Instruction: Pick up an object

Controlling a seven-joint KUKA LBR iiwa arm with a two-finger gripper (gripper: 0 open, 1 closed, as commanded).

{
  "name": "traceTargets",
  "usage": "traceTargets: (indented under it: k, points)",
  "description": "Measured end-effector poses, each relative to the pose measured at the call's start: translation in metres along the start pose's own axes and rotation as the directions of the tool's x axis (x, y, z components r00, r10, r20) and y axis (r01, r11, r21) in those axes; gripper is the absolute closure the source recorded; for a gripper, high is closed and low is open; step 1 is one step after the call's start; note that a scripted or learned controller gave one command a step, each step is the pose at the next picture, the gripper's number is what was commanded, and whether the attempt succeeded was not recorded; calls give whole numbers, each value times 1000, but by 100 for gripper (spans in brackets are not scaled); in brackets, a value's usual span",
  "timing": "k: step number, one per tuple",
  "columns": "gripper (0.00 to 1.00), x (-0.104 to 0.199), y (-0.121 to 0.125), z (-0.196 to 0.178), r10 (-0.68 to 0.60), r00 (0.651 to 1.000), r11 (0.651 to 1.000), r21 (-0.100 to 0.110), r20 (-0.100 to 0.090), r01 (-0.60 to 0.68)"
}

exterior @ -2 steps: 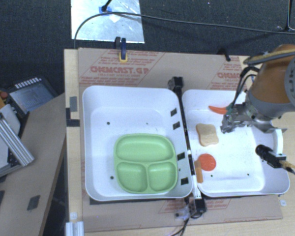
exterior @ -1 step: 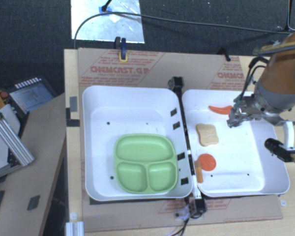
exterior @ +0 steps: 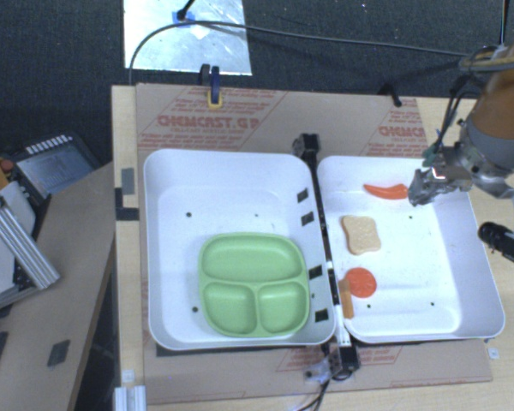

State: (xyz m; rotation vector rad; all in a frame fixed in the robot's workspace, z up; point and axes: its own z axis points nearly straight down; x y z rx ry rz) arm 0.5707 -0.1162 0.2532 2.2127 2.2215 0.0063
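Green divided plate in left bin

A single fixed camera looks down at a slant from above the bench, far enough to frame both shallow white plastic bins, the grey-and-orange arm entering from the right.

Bench bearing two white bins

Grey arm reaching in from the right, orange-banded wrist bent down, gripper low
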Motion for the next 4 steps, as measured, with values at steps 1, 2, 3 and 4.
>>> traceTargets:
  k: [1, 2, 3, 4]
  points:
    - [100, 49, 10, 12, -4, 1000, 1000, 6, -3, 5]
    - [100, 104, 8, 6, -6, 1000, 1000, 4, -4, 6]
    - [100, 159, 21, 16, -6, 1000, 1000, 6, -4, 6]
    - [100, 216, 26, 11, -7, 1000, 1000, 4, -5, 7]
